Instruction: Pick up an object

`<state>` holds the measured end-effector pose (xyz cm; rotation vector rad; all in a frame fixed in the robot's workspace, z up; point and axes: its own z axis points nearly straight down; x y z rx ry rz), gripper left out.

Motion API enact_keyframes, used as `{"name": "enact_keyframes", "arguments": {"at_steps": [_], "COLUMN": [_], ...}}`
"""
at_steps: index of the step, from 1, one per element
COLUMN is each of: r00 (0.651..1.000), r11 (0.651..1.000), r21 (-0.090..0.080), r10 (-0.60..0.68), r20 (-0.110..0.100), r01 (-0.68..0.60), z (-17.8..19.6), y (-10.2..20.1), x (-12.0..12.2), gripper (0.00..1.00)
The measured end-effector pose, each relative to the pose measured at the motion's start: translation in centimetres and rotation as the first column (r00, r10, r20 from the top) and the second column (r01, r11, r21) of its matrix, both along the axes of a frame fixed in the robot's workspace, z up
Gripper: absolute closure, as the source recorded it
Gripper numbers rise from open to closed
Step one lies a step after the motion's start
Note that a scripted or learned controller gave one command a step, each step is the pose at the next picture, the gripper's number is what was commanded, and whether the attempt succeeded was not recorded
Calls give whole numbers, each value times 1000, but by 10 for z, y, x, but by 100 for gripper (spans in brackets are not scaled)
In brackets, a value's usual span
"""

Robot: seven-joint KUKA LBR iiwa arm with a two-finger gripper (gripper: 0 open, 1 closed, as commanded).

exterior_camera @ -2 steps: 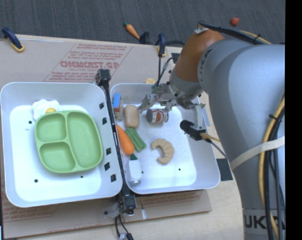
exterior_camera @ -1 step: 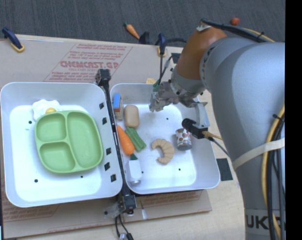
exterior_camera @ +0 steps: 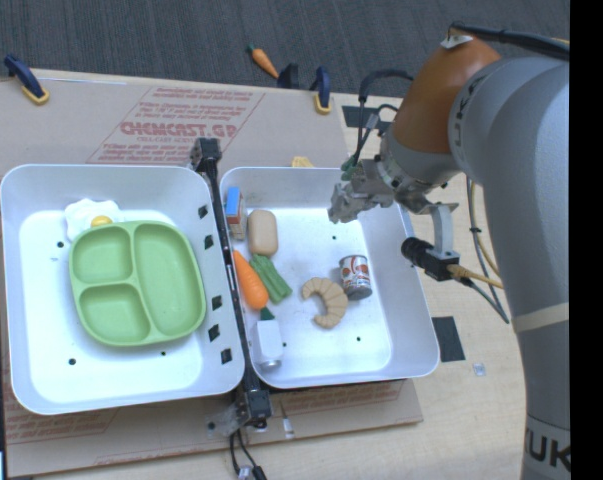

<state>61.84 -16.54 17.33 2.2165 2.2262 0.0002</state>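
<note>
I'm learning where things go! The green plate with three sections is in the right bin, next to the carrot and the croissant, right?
Not quite. The camera view shows the green plate lying in the left bin, beside a fried egg toy. The carrot and croissant are in the right bin, apart from the plate.

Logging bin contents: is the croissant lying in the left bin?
No, the croissant lies in the right bin, beside the small can.

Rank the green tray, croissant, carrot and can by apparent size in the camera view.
1. Green tray, by far the largest.
2. Carrot and croissant: look about alike, the carrot longer, the croissant bulkier; I won't split them.
3. Can, smallest.
</note>
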Motion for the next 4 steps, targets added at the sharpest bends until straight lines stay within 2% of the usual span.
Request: {"name": "enact_keyframes", "arguments": {"at_steps": [1,2,4], "r00": [1000,1000,1000], "r11": [1000,1000,1000], "r21": [1,0,0], "r10": [0,2,2], "r20": [-2,0,-1], "r01": [0,-2,-2], "z": [-1,9,9], "y": [0,-19,-19], "x": [-1,39,39], "gripper": [0,0,0]}}
